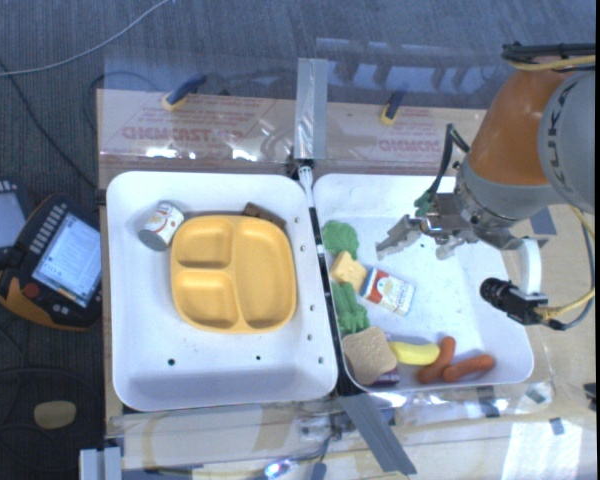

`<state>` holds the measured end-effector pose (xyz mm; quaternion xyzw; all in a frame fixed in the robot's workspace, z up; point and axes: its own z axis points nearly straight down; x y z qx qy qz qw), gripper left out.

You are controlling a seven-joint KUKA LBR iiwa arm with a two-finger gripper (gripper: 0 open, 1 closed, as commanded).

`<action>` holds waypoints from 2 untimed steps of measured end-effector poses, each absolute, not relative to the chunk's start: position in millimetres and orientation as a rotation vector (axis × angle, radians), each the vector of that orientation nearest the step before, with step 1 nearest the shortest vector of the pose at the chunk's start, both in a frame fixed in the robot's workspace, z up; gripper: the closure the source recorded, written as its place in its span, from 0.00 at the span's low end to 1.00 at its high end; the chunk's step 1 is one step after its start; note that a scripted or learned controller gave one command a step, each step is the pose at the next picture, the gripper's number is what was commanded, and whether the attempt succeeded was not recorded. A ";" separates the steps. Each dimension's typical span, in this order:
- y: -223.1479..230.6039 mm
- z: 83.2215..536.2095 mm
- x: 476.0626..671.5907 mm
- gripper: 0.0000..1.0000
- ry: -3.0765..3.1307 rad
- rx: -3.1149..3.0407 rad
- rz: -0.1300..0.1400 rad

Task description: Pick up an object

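The right bin (500, 343) holds toy food. There is a green lettuce piece (339, 236), a yellow cheese wedge (347, 269), a white carton with a red label (388, 291), a bread slice (368, 349), a banana (415, 351) and two red sausages (458, 364). My gripper (420, 243) hovers over the upper middle of this bin, up and to the right of the carton. It is open, and nothing sits between its fingers.
The left bin (140, 368) holds a yellow divided plate (232, 271), a small tin can (160, 224) at its upper left and a brown piece (252, 210) behind it. A black hose fitting (510, 300) hangs beside the arm. A pendant (55, 258) lies off the bench at left.
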<state>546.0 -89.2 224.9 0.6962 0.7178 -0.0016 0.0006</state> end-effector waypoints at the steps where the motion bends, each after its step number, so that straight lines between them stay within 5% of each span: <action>1: -118.9 296.5 574.1 0.00 2.070 2.360 -0.006; 2: -99.8 187.4 569.5 0.00 1.893 2.509 -0.009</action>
